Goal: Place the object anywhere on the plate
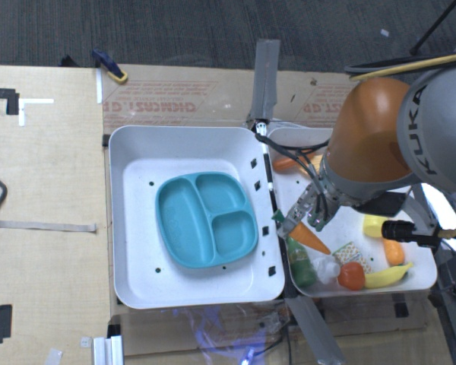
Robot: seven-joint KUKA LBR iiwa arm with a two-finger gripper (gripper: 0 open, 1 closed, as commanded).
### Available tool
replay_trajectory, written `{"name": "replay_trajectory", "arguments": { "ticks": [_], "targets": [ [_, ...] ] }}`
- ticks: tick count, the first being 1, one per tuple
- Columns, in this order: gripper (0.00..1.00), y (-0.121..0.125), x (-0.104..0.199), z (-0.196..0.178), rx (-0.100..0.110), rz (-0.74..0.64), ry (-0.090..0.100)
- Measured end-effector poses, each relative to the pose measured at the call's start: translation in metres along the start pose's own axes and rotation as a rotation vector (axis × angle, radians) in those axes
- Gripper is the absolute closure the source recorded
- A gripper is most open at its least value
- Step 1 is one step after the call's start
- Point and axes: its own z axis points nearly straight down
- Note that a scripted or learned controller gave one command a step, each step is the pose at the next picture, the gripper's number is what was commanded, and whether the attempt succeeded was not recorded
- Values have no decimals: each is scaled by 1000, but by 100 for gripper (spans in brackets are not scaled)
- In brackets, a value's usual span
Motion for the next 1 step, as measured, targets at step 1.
{"name": "replay_trajectory", "arguments": {
  "ticks": [1],
  "targets": [
    [0,0,0,0,0,1,0]
  ]
}}
